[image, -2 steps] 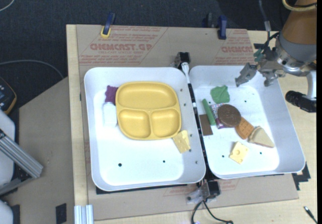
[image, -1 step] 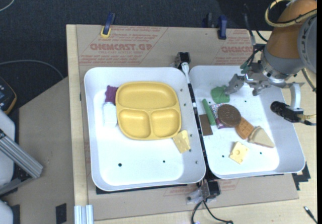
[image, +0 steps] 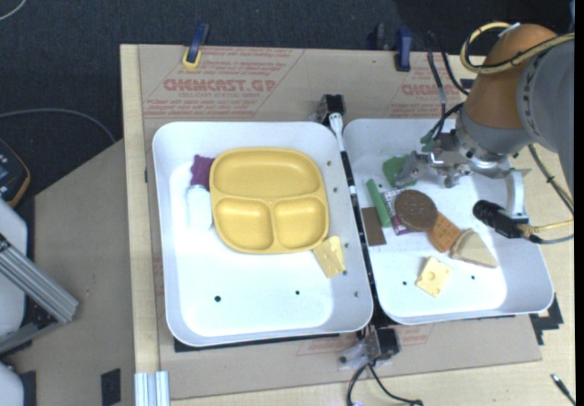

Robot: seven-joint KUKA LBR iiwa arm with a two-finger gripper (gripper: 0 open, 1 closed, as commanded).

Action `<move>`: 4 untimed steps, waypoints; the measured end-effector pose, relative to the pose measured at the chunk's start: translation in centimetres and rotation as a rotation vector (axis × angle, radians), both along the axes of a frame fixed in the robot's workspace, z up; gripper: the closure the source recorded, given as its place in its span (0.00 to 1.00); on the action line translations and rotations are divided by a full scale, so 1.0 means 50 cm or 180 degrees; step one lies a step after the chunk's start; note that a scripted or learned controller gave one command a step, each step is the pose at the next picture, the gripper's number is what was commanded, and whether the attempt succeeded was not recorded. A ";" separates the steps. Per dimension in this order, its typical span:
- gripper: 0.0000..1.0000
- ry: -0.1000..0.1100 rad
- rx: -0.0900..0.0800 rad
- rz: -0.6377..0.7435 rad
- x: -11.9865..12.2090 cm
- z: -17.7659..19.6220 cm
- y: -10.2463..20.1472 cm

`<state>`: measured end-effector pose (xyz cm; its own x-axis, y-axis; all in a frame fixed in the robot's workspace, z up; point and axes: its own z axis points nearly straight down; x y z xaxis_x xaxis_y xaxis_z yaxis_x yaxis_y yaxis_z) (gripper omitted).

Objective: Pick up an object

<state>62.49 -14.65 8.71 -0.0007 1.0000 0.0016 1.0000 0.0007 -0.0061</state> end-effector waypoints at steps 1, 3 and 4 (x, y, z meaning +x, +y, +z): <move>1.00 -0.0024 -0.0006 -0.0001 0.004 0.029 -0.001; 1.00 -0.0045 -0.0012 0.0003 0.010 0.267 0.000; 1.00 -0.0014 0.0003 0.0012 -0.046 0.293 0.091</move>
